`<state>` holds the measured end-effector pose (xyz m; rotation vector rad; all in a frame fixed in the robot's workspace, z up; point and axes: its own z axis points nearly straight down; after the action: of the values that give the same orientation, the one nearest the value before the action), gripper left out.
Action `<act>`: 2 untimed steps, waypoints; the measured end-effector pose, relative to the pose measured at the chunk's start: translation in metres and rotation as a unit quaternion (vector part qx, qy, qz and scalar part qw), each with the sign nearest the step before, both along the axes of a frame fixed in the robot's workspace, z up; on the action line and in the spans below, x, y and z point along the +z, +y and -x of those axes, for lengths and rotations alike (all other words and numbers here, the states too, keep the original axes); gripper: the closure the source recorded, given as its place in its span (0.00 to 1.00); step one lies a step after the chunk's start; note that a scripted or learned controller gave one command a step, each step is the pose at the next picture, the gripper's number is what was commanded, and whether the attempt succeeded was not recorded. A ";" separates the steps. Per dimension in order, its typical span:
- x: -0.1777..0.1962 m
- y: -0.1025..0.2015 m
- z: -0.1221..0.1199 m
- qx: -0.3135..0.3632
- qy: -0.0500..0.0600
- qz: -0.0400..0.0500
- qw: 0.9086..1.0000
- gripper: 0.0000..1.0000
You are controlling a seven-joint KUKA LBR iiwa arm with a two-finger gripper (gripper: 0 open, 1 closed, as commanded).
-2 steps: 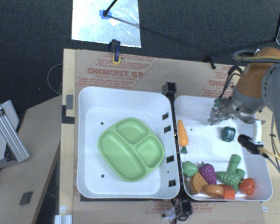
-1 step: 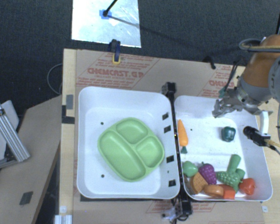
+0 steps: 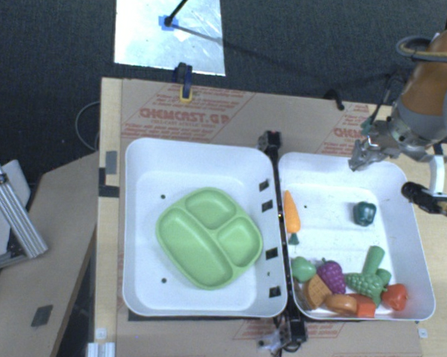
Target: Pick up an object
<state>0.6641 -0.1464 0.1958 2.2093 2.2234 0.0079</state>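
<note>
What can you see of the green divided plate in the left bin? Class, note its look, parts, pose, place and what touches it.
The green divided plate is pale green, looks like smooth plastic, and is roughly oval with rounded edges. Raised ridges split it into three compartments: one long one along its lower left side and two smaller ones towards the upper right. It lies flat, right way up, turned at a slant, near the middle of the left bin. It holds nothing. It rests on the bin floor; nothing else touches it.

Arm point(image 3: 433, 81) cut off by right edge.
</note>
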 end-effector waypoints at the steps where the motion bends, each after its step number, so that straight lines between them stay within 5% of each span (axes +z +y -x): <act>1: 0.032 0.000 -0.002 0.000 0.001 0.000 1.000 1.00; 2: 0.035 0.035 0.034 0.001 0.004 -0.001 1.000 1.00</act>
<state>0.6298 -0.1118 0.2311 2.2127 2.2308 0.0015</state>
